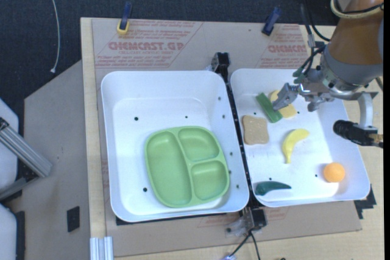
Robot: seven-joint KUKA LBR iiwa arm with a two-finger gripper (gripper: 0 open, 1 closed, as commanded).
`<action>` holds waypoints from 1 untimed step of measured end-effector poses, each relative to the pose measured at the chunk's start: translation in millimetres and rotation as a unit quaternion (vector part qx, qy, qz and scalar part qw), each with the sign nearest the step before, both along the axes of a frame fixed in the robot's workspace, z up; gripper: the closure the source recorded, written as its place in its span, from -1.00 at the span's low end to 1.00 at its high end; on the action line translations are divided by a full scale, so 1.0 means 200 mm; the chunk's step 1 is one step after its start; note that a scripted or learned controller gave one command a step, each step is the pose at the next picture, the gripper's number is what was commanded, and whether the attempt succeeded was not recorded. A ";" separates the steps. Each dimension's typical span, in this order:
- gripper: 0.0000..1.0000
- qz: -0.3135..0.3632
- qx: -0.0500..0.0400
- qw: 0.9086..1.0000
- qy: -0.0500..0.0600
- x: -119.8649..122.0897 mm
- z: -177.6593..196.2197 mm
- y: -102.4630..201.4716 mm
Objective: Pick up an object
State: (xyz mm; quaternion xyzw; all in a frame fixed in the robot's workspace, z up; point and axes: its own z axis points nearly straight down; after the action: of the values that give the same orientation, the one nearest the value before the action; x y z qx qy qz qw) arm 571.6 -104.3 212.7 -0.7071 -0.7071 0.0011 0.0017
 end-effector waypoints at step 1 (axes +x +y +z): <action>-1.00 0.000 0.000 1.000 0.000 -0.01 -0.21 -0.02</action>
State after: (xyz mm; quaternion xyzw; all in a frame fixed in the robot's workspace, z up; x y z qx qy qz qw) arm 569.0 -107.4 170.9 -0.7073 -0.7069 0.0010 0.0017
